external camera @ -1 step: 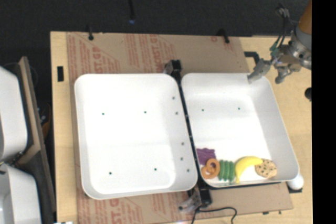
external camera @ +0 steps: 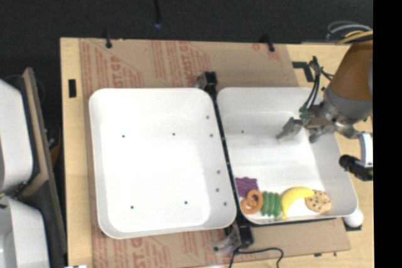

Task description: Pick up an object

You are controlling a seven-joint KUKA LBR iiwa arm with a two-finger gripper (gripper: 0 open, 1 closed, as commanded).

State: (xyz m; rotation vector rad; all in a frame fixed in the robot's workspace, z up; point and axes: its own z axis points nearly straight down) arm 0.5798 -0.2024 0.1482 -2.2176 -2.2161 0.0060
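Five small toy foods lie in a row along the near wall of the right bin (external camera: 326,154): a purple piece (external camera: 246,184) at the left end, an orange pretzel (external camera: 252,203) touching it on its near side, a green ridged piece (external camera: 271,204), a yellow banana (external camera: 296,196) and a chocolate-chip cookie (external camera: 318,201) at the right end. Any of them would serve for the pick.

They look like light, moulded play food, probably hard plastic or rubber, so weight is no worry but smooth curved skins may slip. The banana seems the best candidate: it is the largest, and the fingers could close across its narrow middle. The cookie is flat and low, so it offers little to grip. The pretzel might be pinched across one edge of its ring.

The gripper (external camera: 295,128) hangs over the far half of the right bin, well apart from the row, with its grey wrist and orange band to the right. The fingers appear spread and hold nothing, though at this size and blur I would not swear to how wide the gap is.

What stands in the way is crowding. The pieces touch or nearly touch one another and sit close against the bin's near wall, leaving little room for a finger on the near side. The green piece lies just beside the banana's left end, the cookie against its right.

The left bin (external camera: 100,154) lies alongside on the desk (external camera: 157,63).
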